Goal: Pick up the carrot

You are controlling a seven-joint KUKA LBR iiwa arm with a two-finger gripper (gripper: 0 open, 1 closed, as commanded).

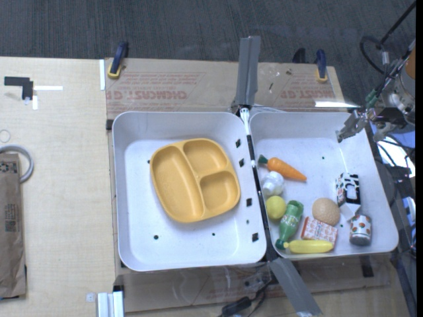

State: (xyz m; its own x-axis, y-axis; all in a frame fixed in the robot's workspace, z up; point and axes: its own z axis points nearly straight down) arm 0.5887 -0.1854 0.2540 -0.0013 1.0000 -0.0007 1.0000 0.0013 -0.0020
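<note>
I see the carrot [285,168] lying flat on the floor of the right bin [330,144], in its far-left part, close to the wall it shares with the other bin. Its green top points left and its orange tip points right and a little toward me. Nothing is touching it from above.

Just near of the carrot sits a whitish garlic-like bulb [272,184], and nearer still a yellow lemon [275,207] with a green bottle [289,220] leaning beside it. A yellow banana [310,246] lies along the near wall, with a red-and-white packet [318,230] and a tan bun-like round thing [326,211] just above it. Toward the right wall I make out a black-and-white carton [348,189] and a small can [360,230].

The pincer [351,125] hovers at the far-right corner of that bin, well apart from the carrot. It is small and partly lost against the cabling at that edge, so I cannot tell how it is set, though nothing appears to be caught in it.

The left bin [132,197] holds a yellow divided plate [195,179] with three compartments, lying flat near the middle. Both bins rest on cardboard on the desk [53,144]; a brown paper bag [11,223] lies at the desk's left edge.
</note>
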